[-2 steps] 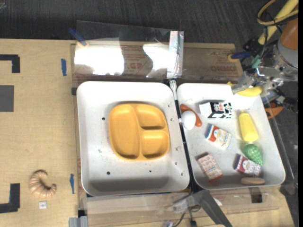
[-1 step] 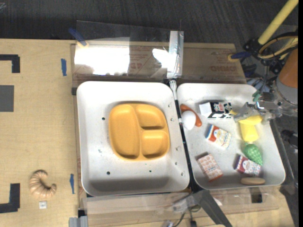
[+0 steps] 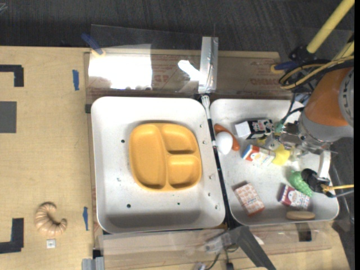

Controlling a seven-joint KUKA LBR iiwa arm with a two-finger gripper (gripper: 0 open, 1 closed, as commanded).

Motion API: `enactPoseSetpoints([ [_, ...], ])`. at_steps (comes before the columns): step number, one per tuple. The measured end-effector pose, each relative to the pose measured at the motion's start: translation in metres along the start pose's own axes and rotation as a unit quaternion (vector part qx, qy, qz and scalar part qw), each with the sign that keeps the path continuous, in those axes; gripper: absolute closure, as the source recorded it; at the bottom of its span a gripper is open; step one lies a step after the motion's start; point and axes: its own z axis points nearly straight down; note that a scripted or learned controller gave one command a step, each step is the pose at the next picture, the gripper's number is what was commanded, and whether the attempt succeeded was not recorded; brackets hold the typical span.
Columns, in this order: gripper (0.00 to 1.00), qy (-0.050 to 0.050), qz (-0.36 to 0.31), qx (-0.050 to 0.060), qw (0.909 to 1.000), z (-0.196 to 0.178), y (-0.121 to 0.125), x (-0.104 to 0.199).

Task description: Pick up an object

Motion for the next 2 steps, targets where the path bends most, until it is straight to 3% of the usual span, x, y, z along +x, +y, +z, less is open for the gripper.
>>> enactPoseSetpoints([
  [1,1.00,0.001,0.000,0.007,1.0000,-0.0033,-0.0032,0.0013],
  [2,1.00,0.002,0.095,0.006,0.9955,0.0029,-0.0056,0.0102],
])
